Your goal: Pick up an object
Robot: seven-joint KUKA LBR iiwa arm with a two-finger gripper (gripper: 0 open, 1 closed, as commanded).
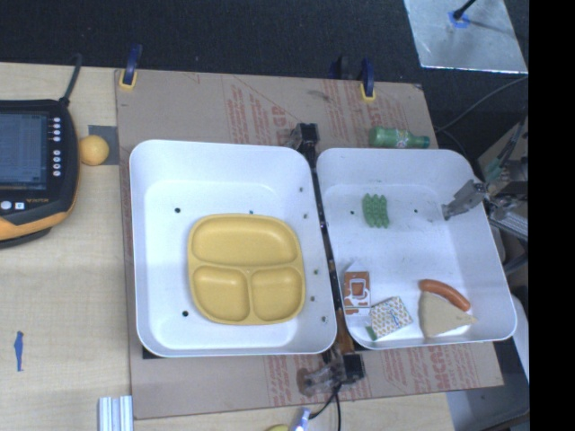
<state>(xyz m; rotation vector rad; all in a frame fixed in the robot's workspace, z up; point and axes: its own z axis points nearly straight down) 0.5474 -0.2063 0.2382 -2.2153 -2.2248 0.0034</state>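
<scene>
The right bin (476, 268) holds a small green ridged block (375, 209) near its back. A red-orange sausage (444, 293) and a pale wedge (442, 317) lie at its front right. A brown-and-white card (357, 292) and a patterned packet (390, 316) sit at its front left. My gripper (460, 203) reaches in over the bin's right rim, low by the back right corner. It is about a hand's width right of the green block and touches none of the objects.
A yellow divided plate (245, 268) fills the middle of the left bin (157, 241). Behind the right bin lies a green bottle (399, 137). A teach pendant (31, 173) and a yellow ball (92, 149) sit on the bench at the left.
</scene>
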